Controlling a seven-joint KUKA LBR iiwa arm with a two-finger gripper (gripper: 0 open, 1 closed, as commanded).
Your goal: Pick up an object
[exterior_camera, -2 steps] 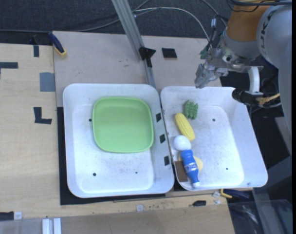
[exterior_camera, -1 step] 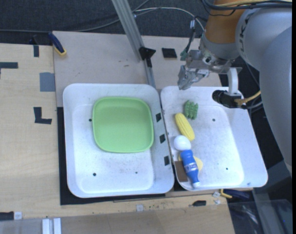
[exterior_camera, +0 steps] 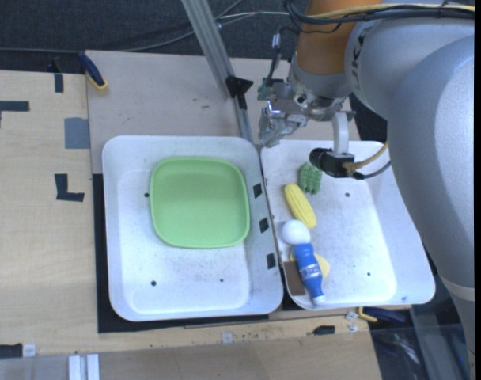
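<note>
The right bin (exterior_camera: 383, 236) holds, nearest first, one blue-and-white bottle (exterior_camera: 308, 269), one white egg (exterior_camera: 295, 232), one corn cob (exterior_camera: 300, 204) and one green block (exterior_camera: 309, 177). One green plate (exterior_camera: 199, 203) fills the left bin (exterior_camera: 122, 236). The hand (exterior_camera: 270, 130) hangs over the far rims, whether apart or together I cannot tell.

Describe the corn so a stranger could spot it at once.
Start at the right bin. Near its left wall lies the corn, a yellow cob, below a small green object and above a white egg. It alone is long, yellow and ribbed.
</note>
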